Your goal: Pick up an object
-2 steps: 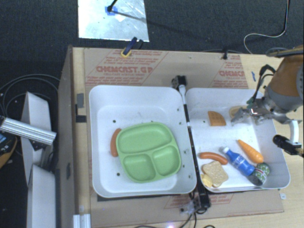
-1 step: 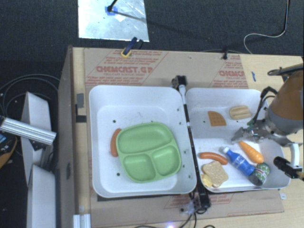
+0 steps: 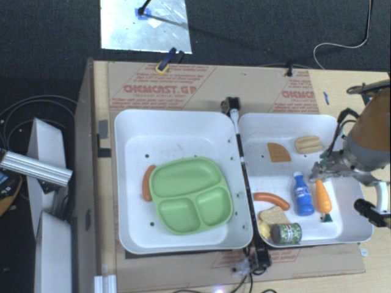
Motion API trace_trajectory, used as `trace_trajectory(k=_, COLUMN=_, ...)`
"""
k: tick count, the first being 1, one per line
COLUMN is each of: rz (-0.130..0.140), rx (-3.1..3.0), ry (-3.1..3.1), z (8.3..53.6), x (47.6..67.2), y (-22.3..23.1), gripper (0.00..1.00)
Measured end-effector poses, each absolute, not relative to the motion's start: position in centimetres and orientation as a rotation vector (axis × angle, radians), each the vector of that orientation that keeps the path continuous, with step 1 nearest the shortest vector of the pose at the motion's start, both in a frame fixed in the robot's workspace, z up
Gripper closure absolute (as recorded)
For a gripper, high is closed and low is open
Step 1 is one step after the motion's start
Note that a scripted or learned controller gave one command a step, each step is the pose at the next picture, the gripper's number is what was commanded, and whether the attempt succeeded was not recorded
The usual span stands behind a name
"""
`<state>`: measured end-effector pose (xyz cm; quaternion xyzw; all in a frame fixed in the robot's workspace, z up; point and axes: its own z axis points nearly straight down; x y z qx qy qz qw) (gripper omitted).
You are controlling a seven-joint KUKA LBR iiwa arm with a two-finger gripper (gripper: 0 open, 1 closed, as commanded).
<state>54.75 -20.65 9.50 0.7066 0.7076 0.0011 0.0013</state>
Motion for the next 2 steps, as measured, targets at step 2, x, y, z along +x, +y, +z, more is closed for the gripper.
trace_trajectory(k=2, rz=0.006, rx=2.214, ry=2.226, z=19.9, x=56.5, y=-4.5, gripper=1.0)
